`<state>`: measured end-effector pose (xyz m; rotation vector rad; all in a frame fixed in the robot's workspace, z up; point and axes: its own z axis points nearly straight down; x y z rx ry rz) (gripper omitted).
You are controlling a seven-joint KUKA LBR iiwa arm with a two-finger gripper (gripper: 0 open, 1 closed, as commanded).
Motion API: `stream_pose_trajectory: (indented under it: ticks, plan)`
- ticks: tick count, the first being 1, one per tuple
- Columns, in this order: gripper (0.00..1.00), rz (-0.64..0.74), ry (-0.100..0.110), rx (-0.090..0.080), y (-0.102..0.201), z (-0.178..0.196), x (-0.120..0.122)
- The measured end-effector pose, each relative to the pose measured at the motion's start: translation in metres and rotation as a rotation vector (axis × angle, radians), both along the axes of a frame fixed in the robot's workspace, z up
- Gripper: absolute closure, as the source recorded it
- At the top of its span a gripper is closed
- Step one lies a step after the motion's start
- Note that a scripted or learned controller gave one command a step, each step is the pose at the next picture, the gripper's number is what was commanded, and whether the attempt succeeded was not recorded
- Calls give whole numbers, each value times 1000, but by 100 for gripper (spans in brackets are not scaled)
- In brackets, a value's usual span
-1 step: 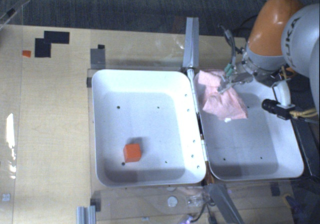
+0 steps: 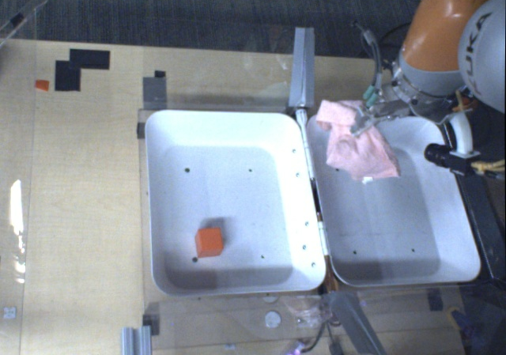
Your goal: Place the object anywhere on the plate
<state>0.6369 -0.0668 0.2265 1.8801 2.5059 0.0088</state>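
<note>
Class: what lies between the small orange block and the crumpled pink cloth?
In the camera view, between the small orange block and crumpled pink cloth: bare bin floor and the bins' adjoining white rims.

My gripper (image 2: 365, 122) over the right bin's (image 2: 411, 254) far left corner, on a cloth (image 2: 360, 149) there, a block (image 2: 209, 242) in the left bin (image 2: 229, 144), near its front.
</note>
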Motion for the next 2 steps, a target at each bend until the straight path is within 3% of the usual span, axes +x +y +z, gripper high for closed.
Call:
stream_pose_trajectory:
  ticks: [2]
  plan:
    - [100,805,-3,-7,113,12,14]
